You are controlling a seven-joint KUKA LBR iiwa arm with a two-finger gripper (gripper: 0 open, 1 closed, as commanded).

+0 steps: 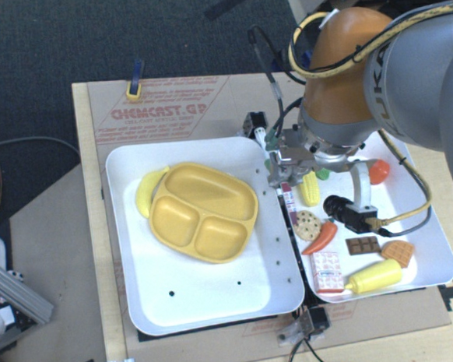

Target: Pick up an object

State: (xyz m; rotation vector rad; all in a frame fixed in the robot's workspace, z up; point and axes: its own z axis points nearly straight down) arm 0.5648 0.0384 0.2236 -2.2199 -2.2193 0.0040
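The right bin's (440, 265) far side is hidden by the arm. The end effector (291, 163) is seen at that bin's near-left edge, above a toy corn cob (310, 187); its opening cannot be told.

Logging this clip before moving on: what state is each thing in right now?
Tray: upright, in the left bin, overlapping a yellow plate.
Corn: lying in the right bin, under the gripper.
Chili: lying flat.
Bottle: on its side.
Cookie: flat.
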